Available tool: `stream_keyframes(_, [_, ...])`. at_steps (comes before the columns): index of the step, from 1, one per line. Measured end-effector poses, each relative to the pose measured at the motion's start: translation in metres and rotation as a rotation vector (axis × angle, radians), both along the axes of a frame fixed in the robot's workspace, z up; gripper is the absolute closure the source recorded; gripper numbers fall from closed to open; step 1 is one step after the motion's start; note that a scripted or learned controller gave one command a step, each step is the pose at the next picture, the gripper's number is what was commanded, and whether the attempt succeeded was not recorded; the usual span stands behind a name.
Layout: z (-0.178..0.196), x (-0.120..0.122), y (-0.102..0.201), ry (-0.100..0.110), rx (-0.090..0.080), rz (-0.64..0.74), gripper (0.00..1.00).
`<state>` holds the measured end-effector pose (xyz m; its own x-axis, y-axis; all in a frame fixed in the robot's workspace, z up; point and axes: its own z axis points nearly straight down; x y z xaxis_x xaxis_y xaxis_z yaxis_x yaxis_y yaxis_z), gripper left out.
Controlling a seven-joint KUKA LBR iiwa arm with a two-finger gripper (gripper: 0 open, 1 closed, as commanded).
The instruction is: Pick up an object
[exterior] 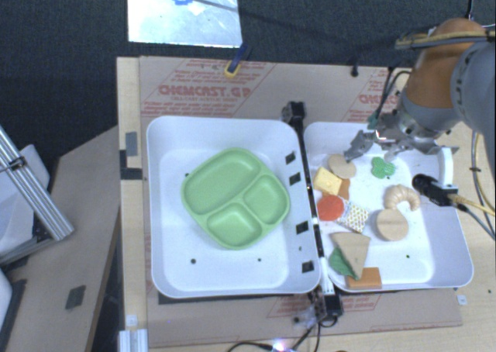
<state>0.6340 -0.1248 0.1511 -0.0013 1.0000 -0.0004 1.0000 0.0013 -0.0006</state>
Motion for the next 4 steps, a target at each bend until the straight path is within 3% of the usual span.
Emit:
stream_keyframes(2, [-0.063, 0.005, 0.001, -0.011, -0.001, 0.0, 0.0])
stream_keyframes(3, [-0.054, 0.003, 0.001, -0.007, -0.001, 0.0, 1.0])
stream_keyframes(4, [0.006, 0.011, -0.006, -0.008, -0.001, 0.001, 1.0])
